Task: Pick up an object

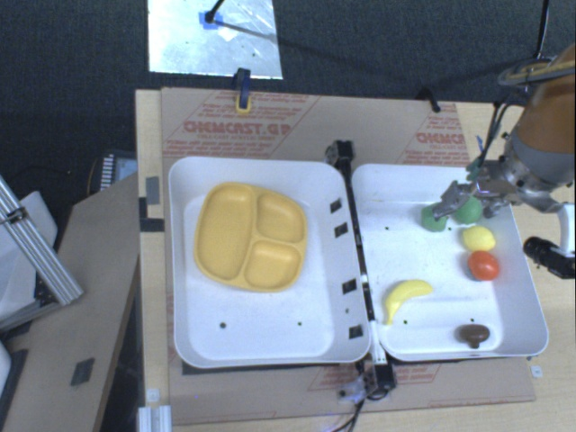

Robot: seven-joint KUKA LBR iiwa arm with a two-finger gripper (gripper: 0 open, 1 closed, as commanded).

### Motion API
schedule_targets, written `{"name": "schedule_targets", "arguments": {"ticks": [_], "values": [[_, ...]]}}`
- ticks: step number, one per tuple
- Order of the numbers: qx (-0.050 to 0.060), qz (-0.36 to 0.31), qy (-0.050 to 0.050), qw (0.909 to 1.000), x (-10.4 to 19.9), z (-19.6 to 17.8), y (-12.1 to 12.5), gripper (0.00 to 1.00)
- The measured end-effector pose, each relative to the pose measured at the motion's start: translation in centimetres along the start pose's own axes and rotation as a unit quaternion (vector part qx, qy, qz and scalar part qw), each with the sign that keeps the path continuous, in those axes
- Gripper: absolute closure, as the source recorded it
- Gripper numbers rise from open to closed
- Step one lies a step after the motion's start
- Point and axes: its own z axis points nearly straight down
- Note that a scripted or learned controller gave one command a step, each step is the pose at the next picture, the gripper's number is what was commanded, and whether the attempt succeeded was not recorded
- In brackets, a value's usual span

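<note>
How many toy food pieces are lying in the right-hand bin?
5 at least: two green pieces at the gripper, a lemon, a tomato, a banana and a brown piece near the front. The arm may hide more.

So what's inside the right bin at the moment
The right bin holds a banana, a lemon, a tomato, a brown mushroom-like toy and two green pieces, partly covered by the gripper above them, so their shapes stay unclear.
</note>
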Motion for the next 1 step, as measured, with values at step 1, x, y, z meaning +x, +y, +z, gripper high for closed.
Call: {"name": "schedule_targets", "arguments": {"ticks": [1], "values": [[0.001,-0.001,0.0,1.0,0.47,4.63,0.78,0.0]]}}
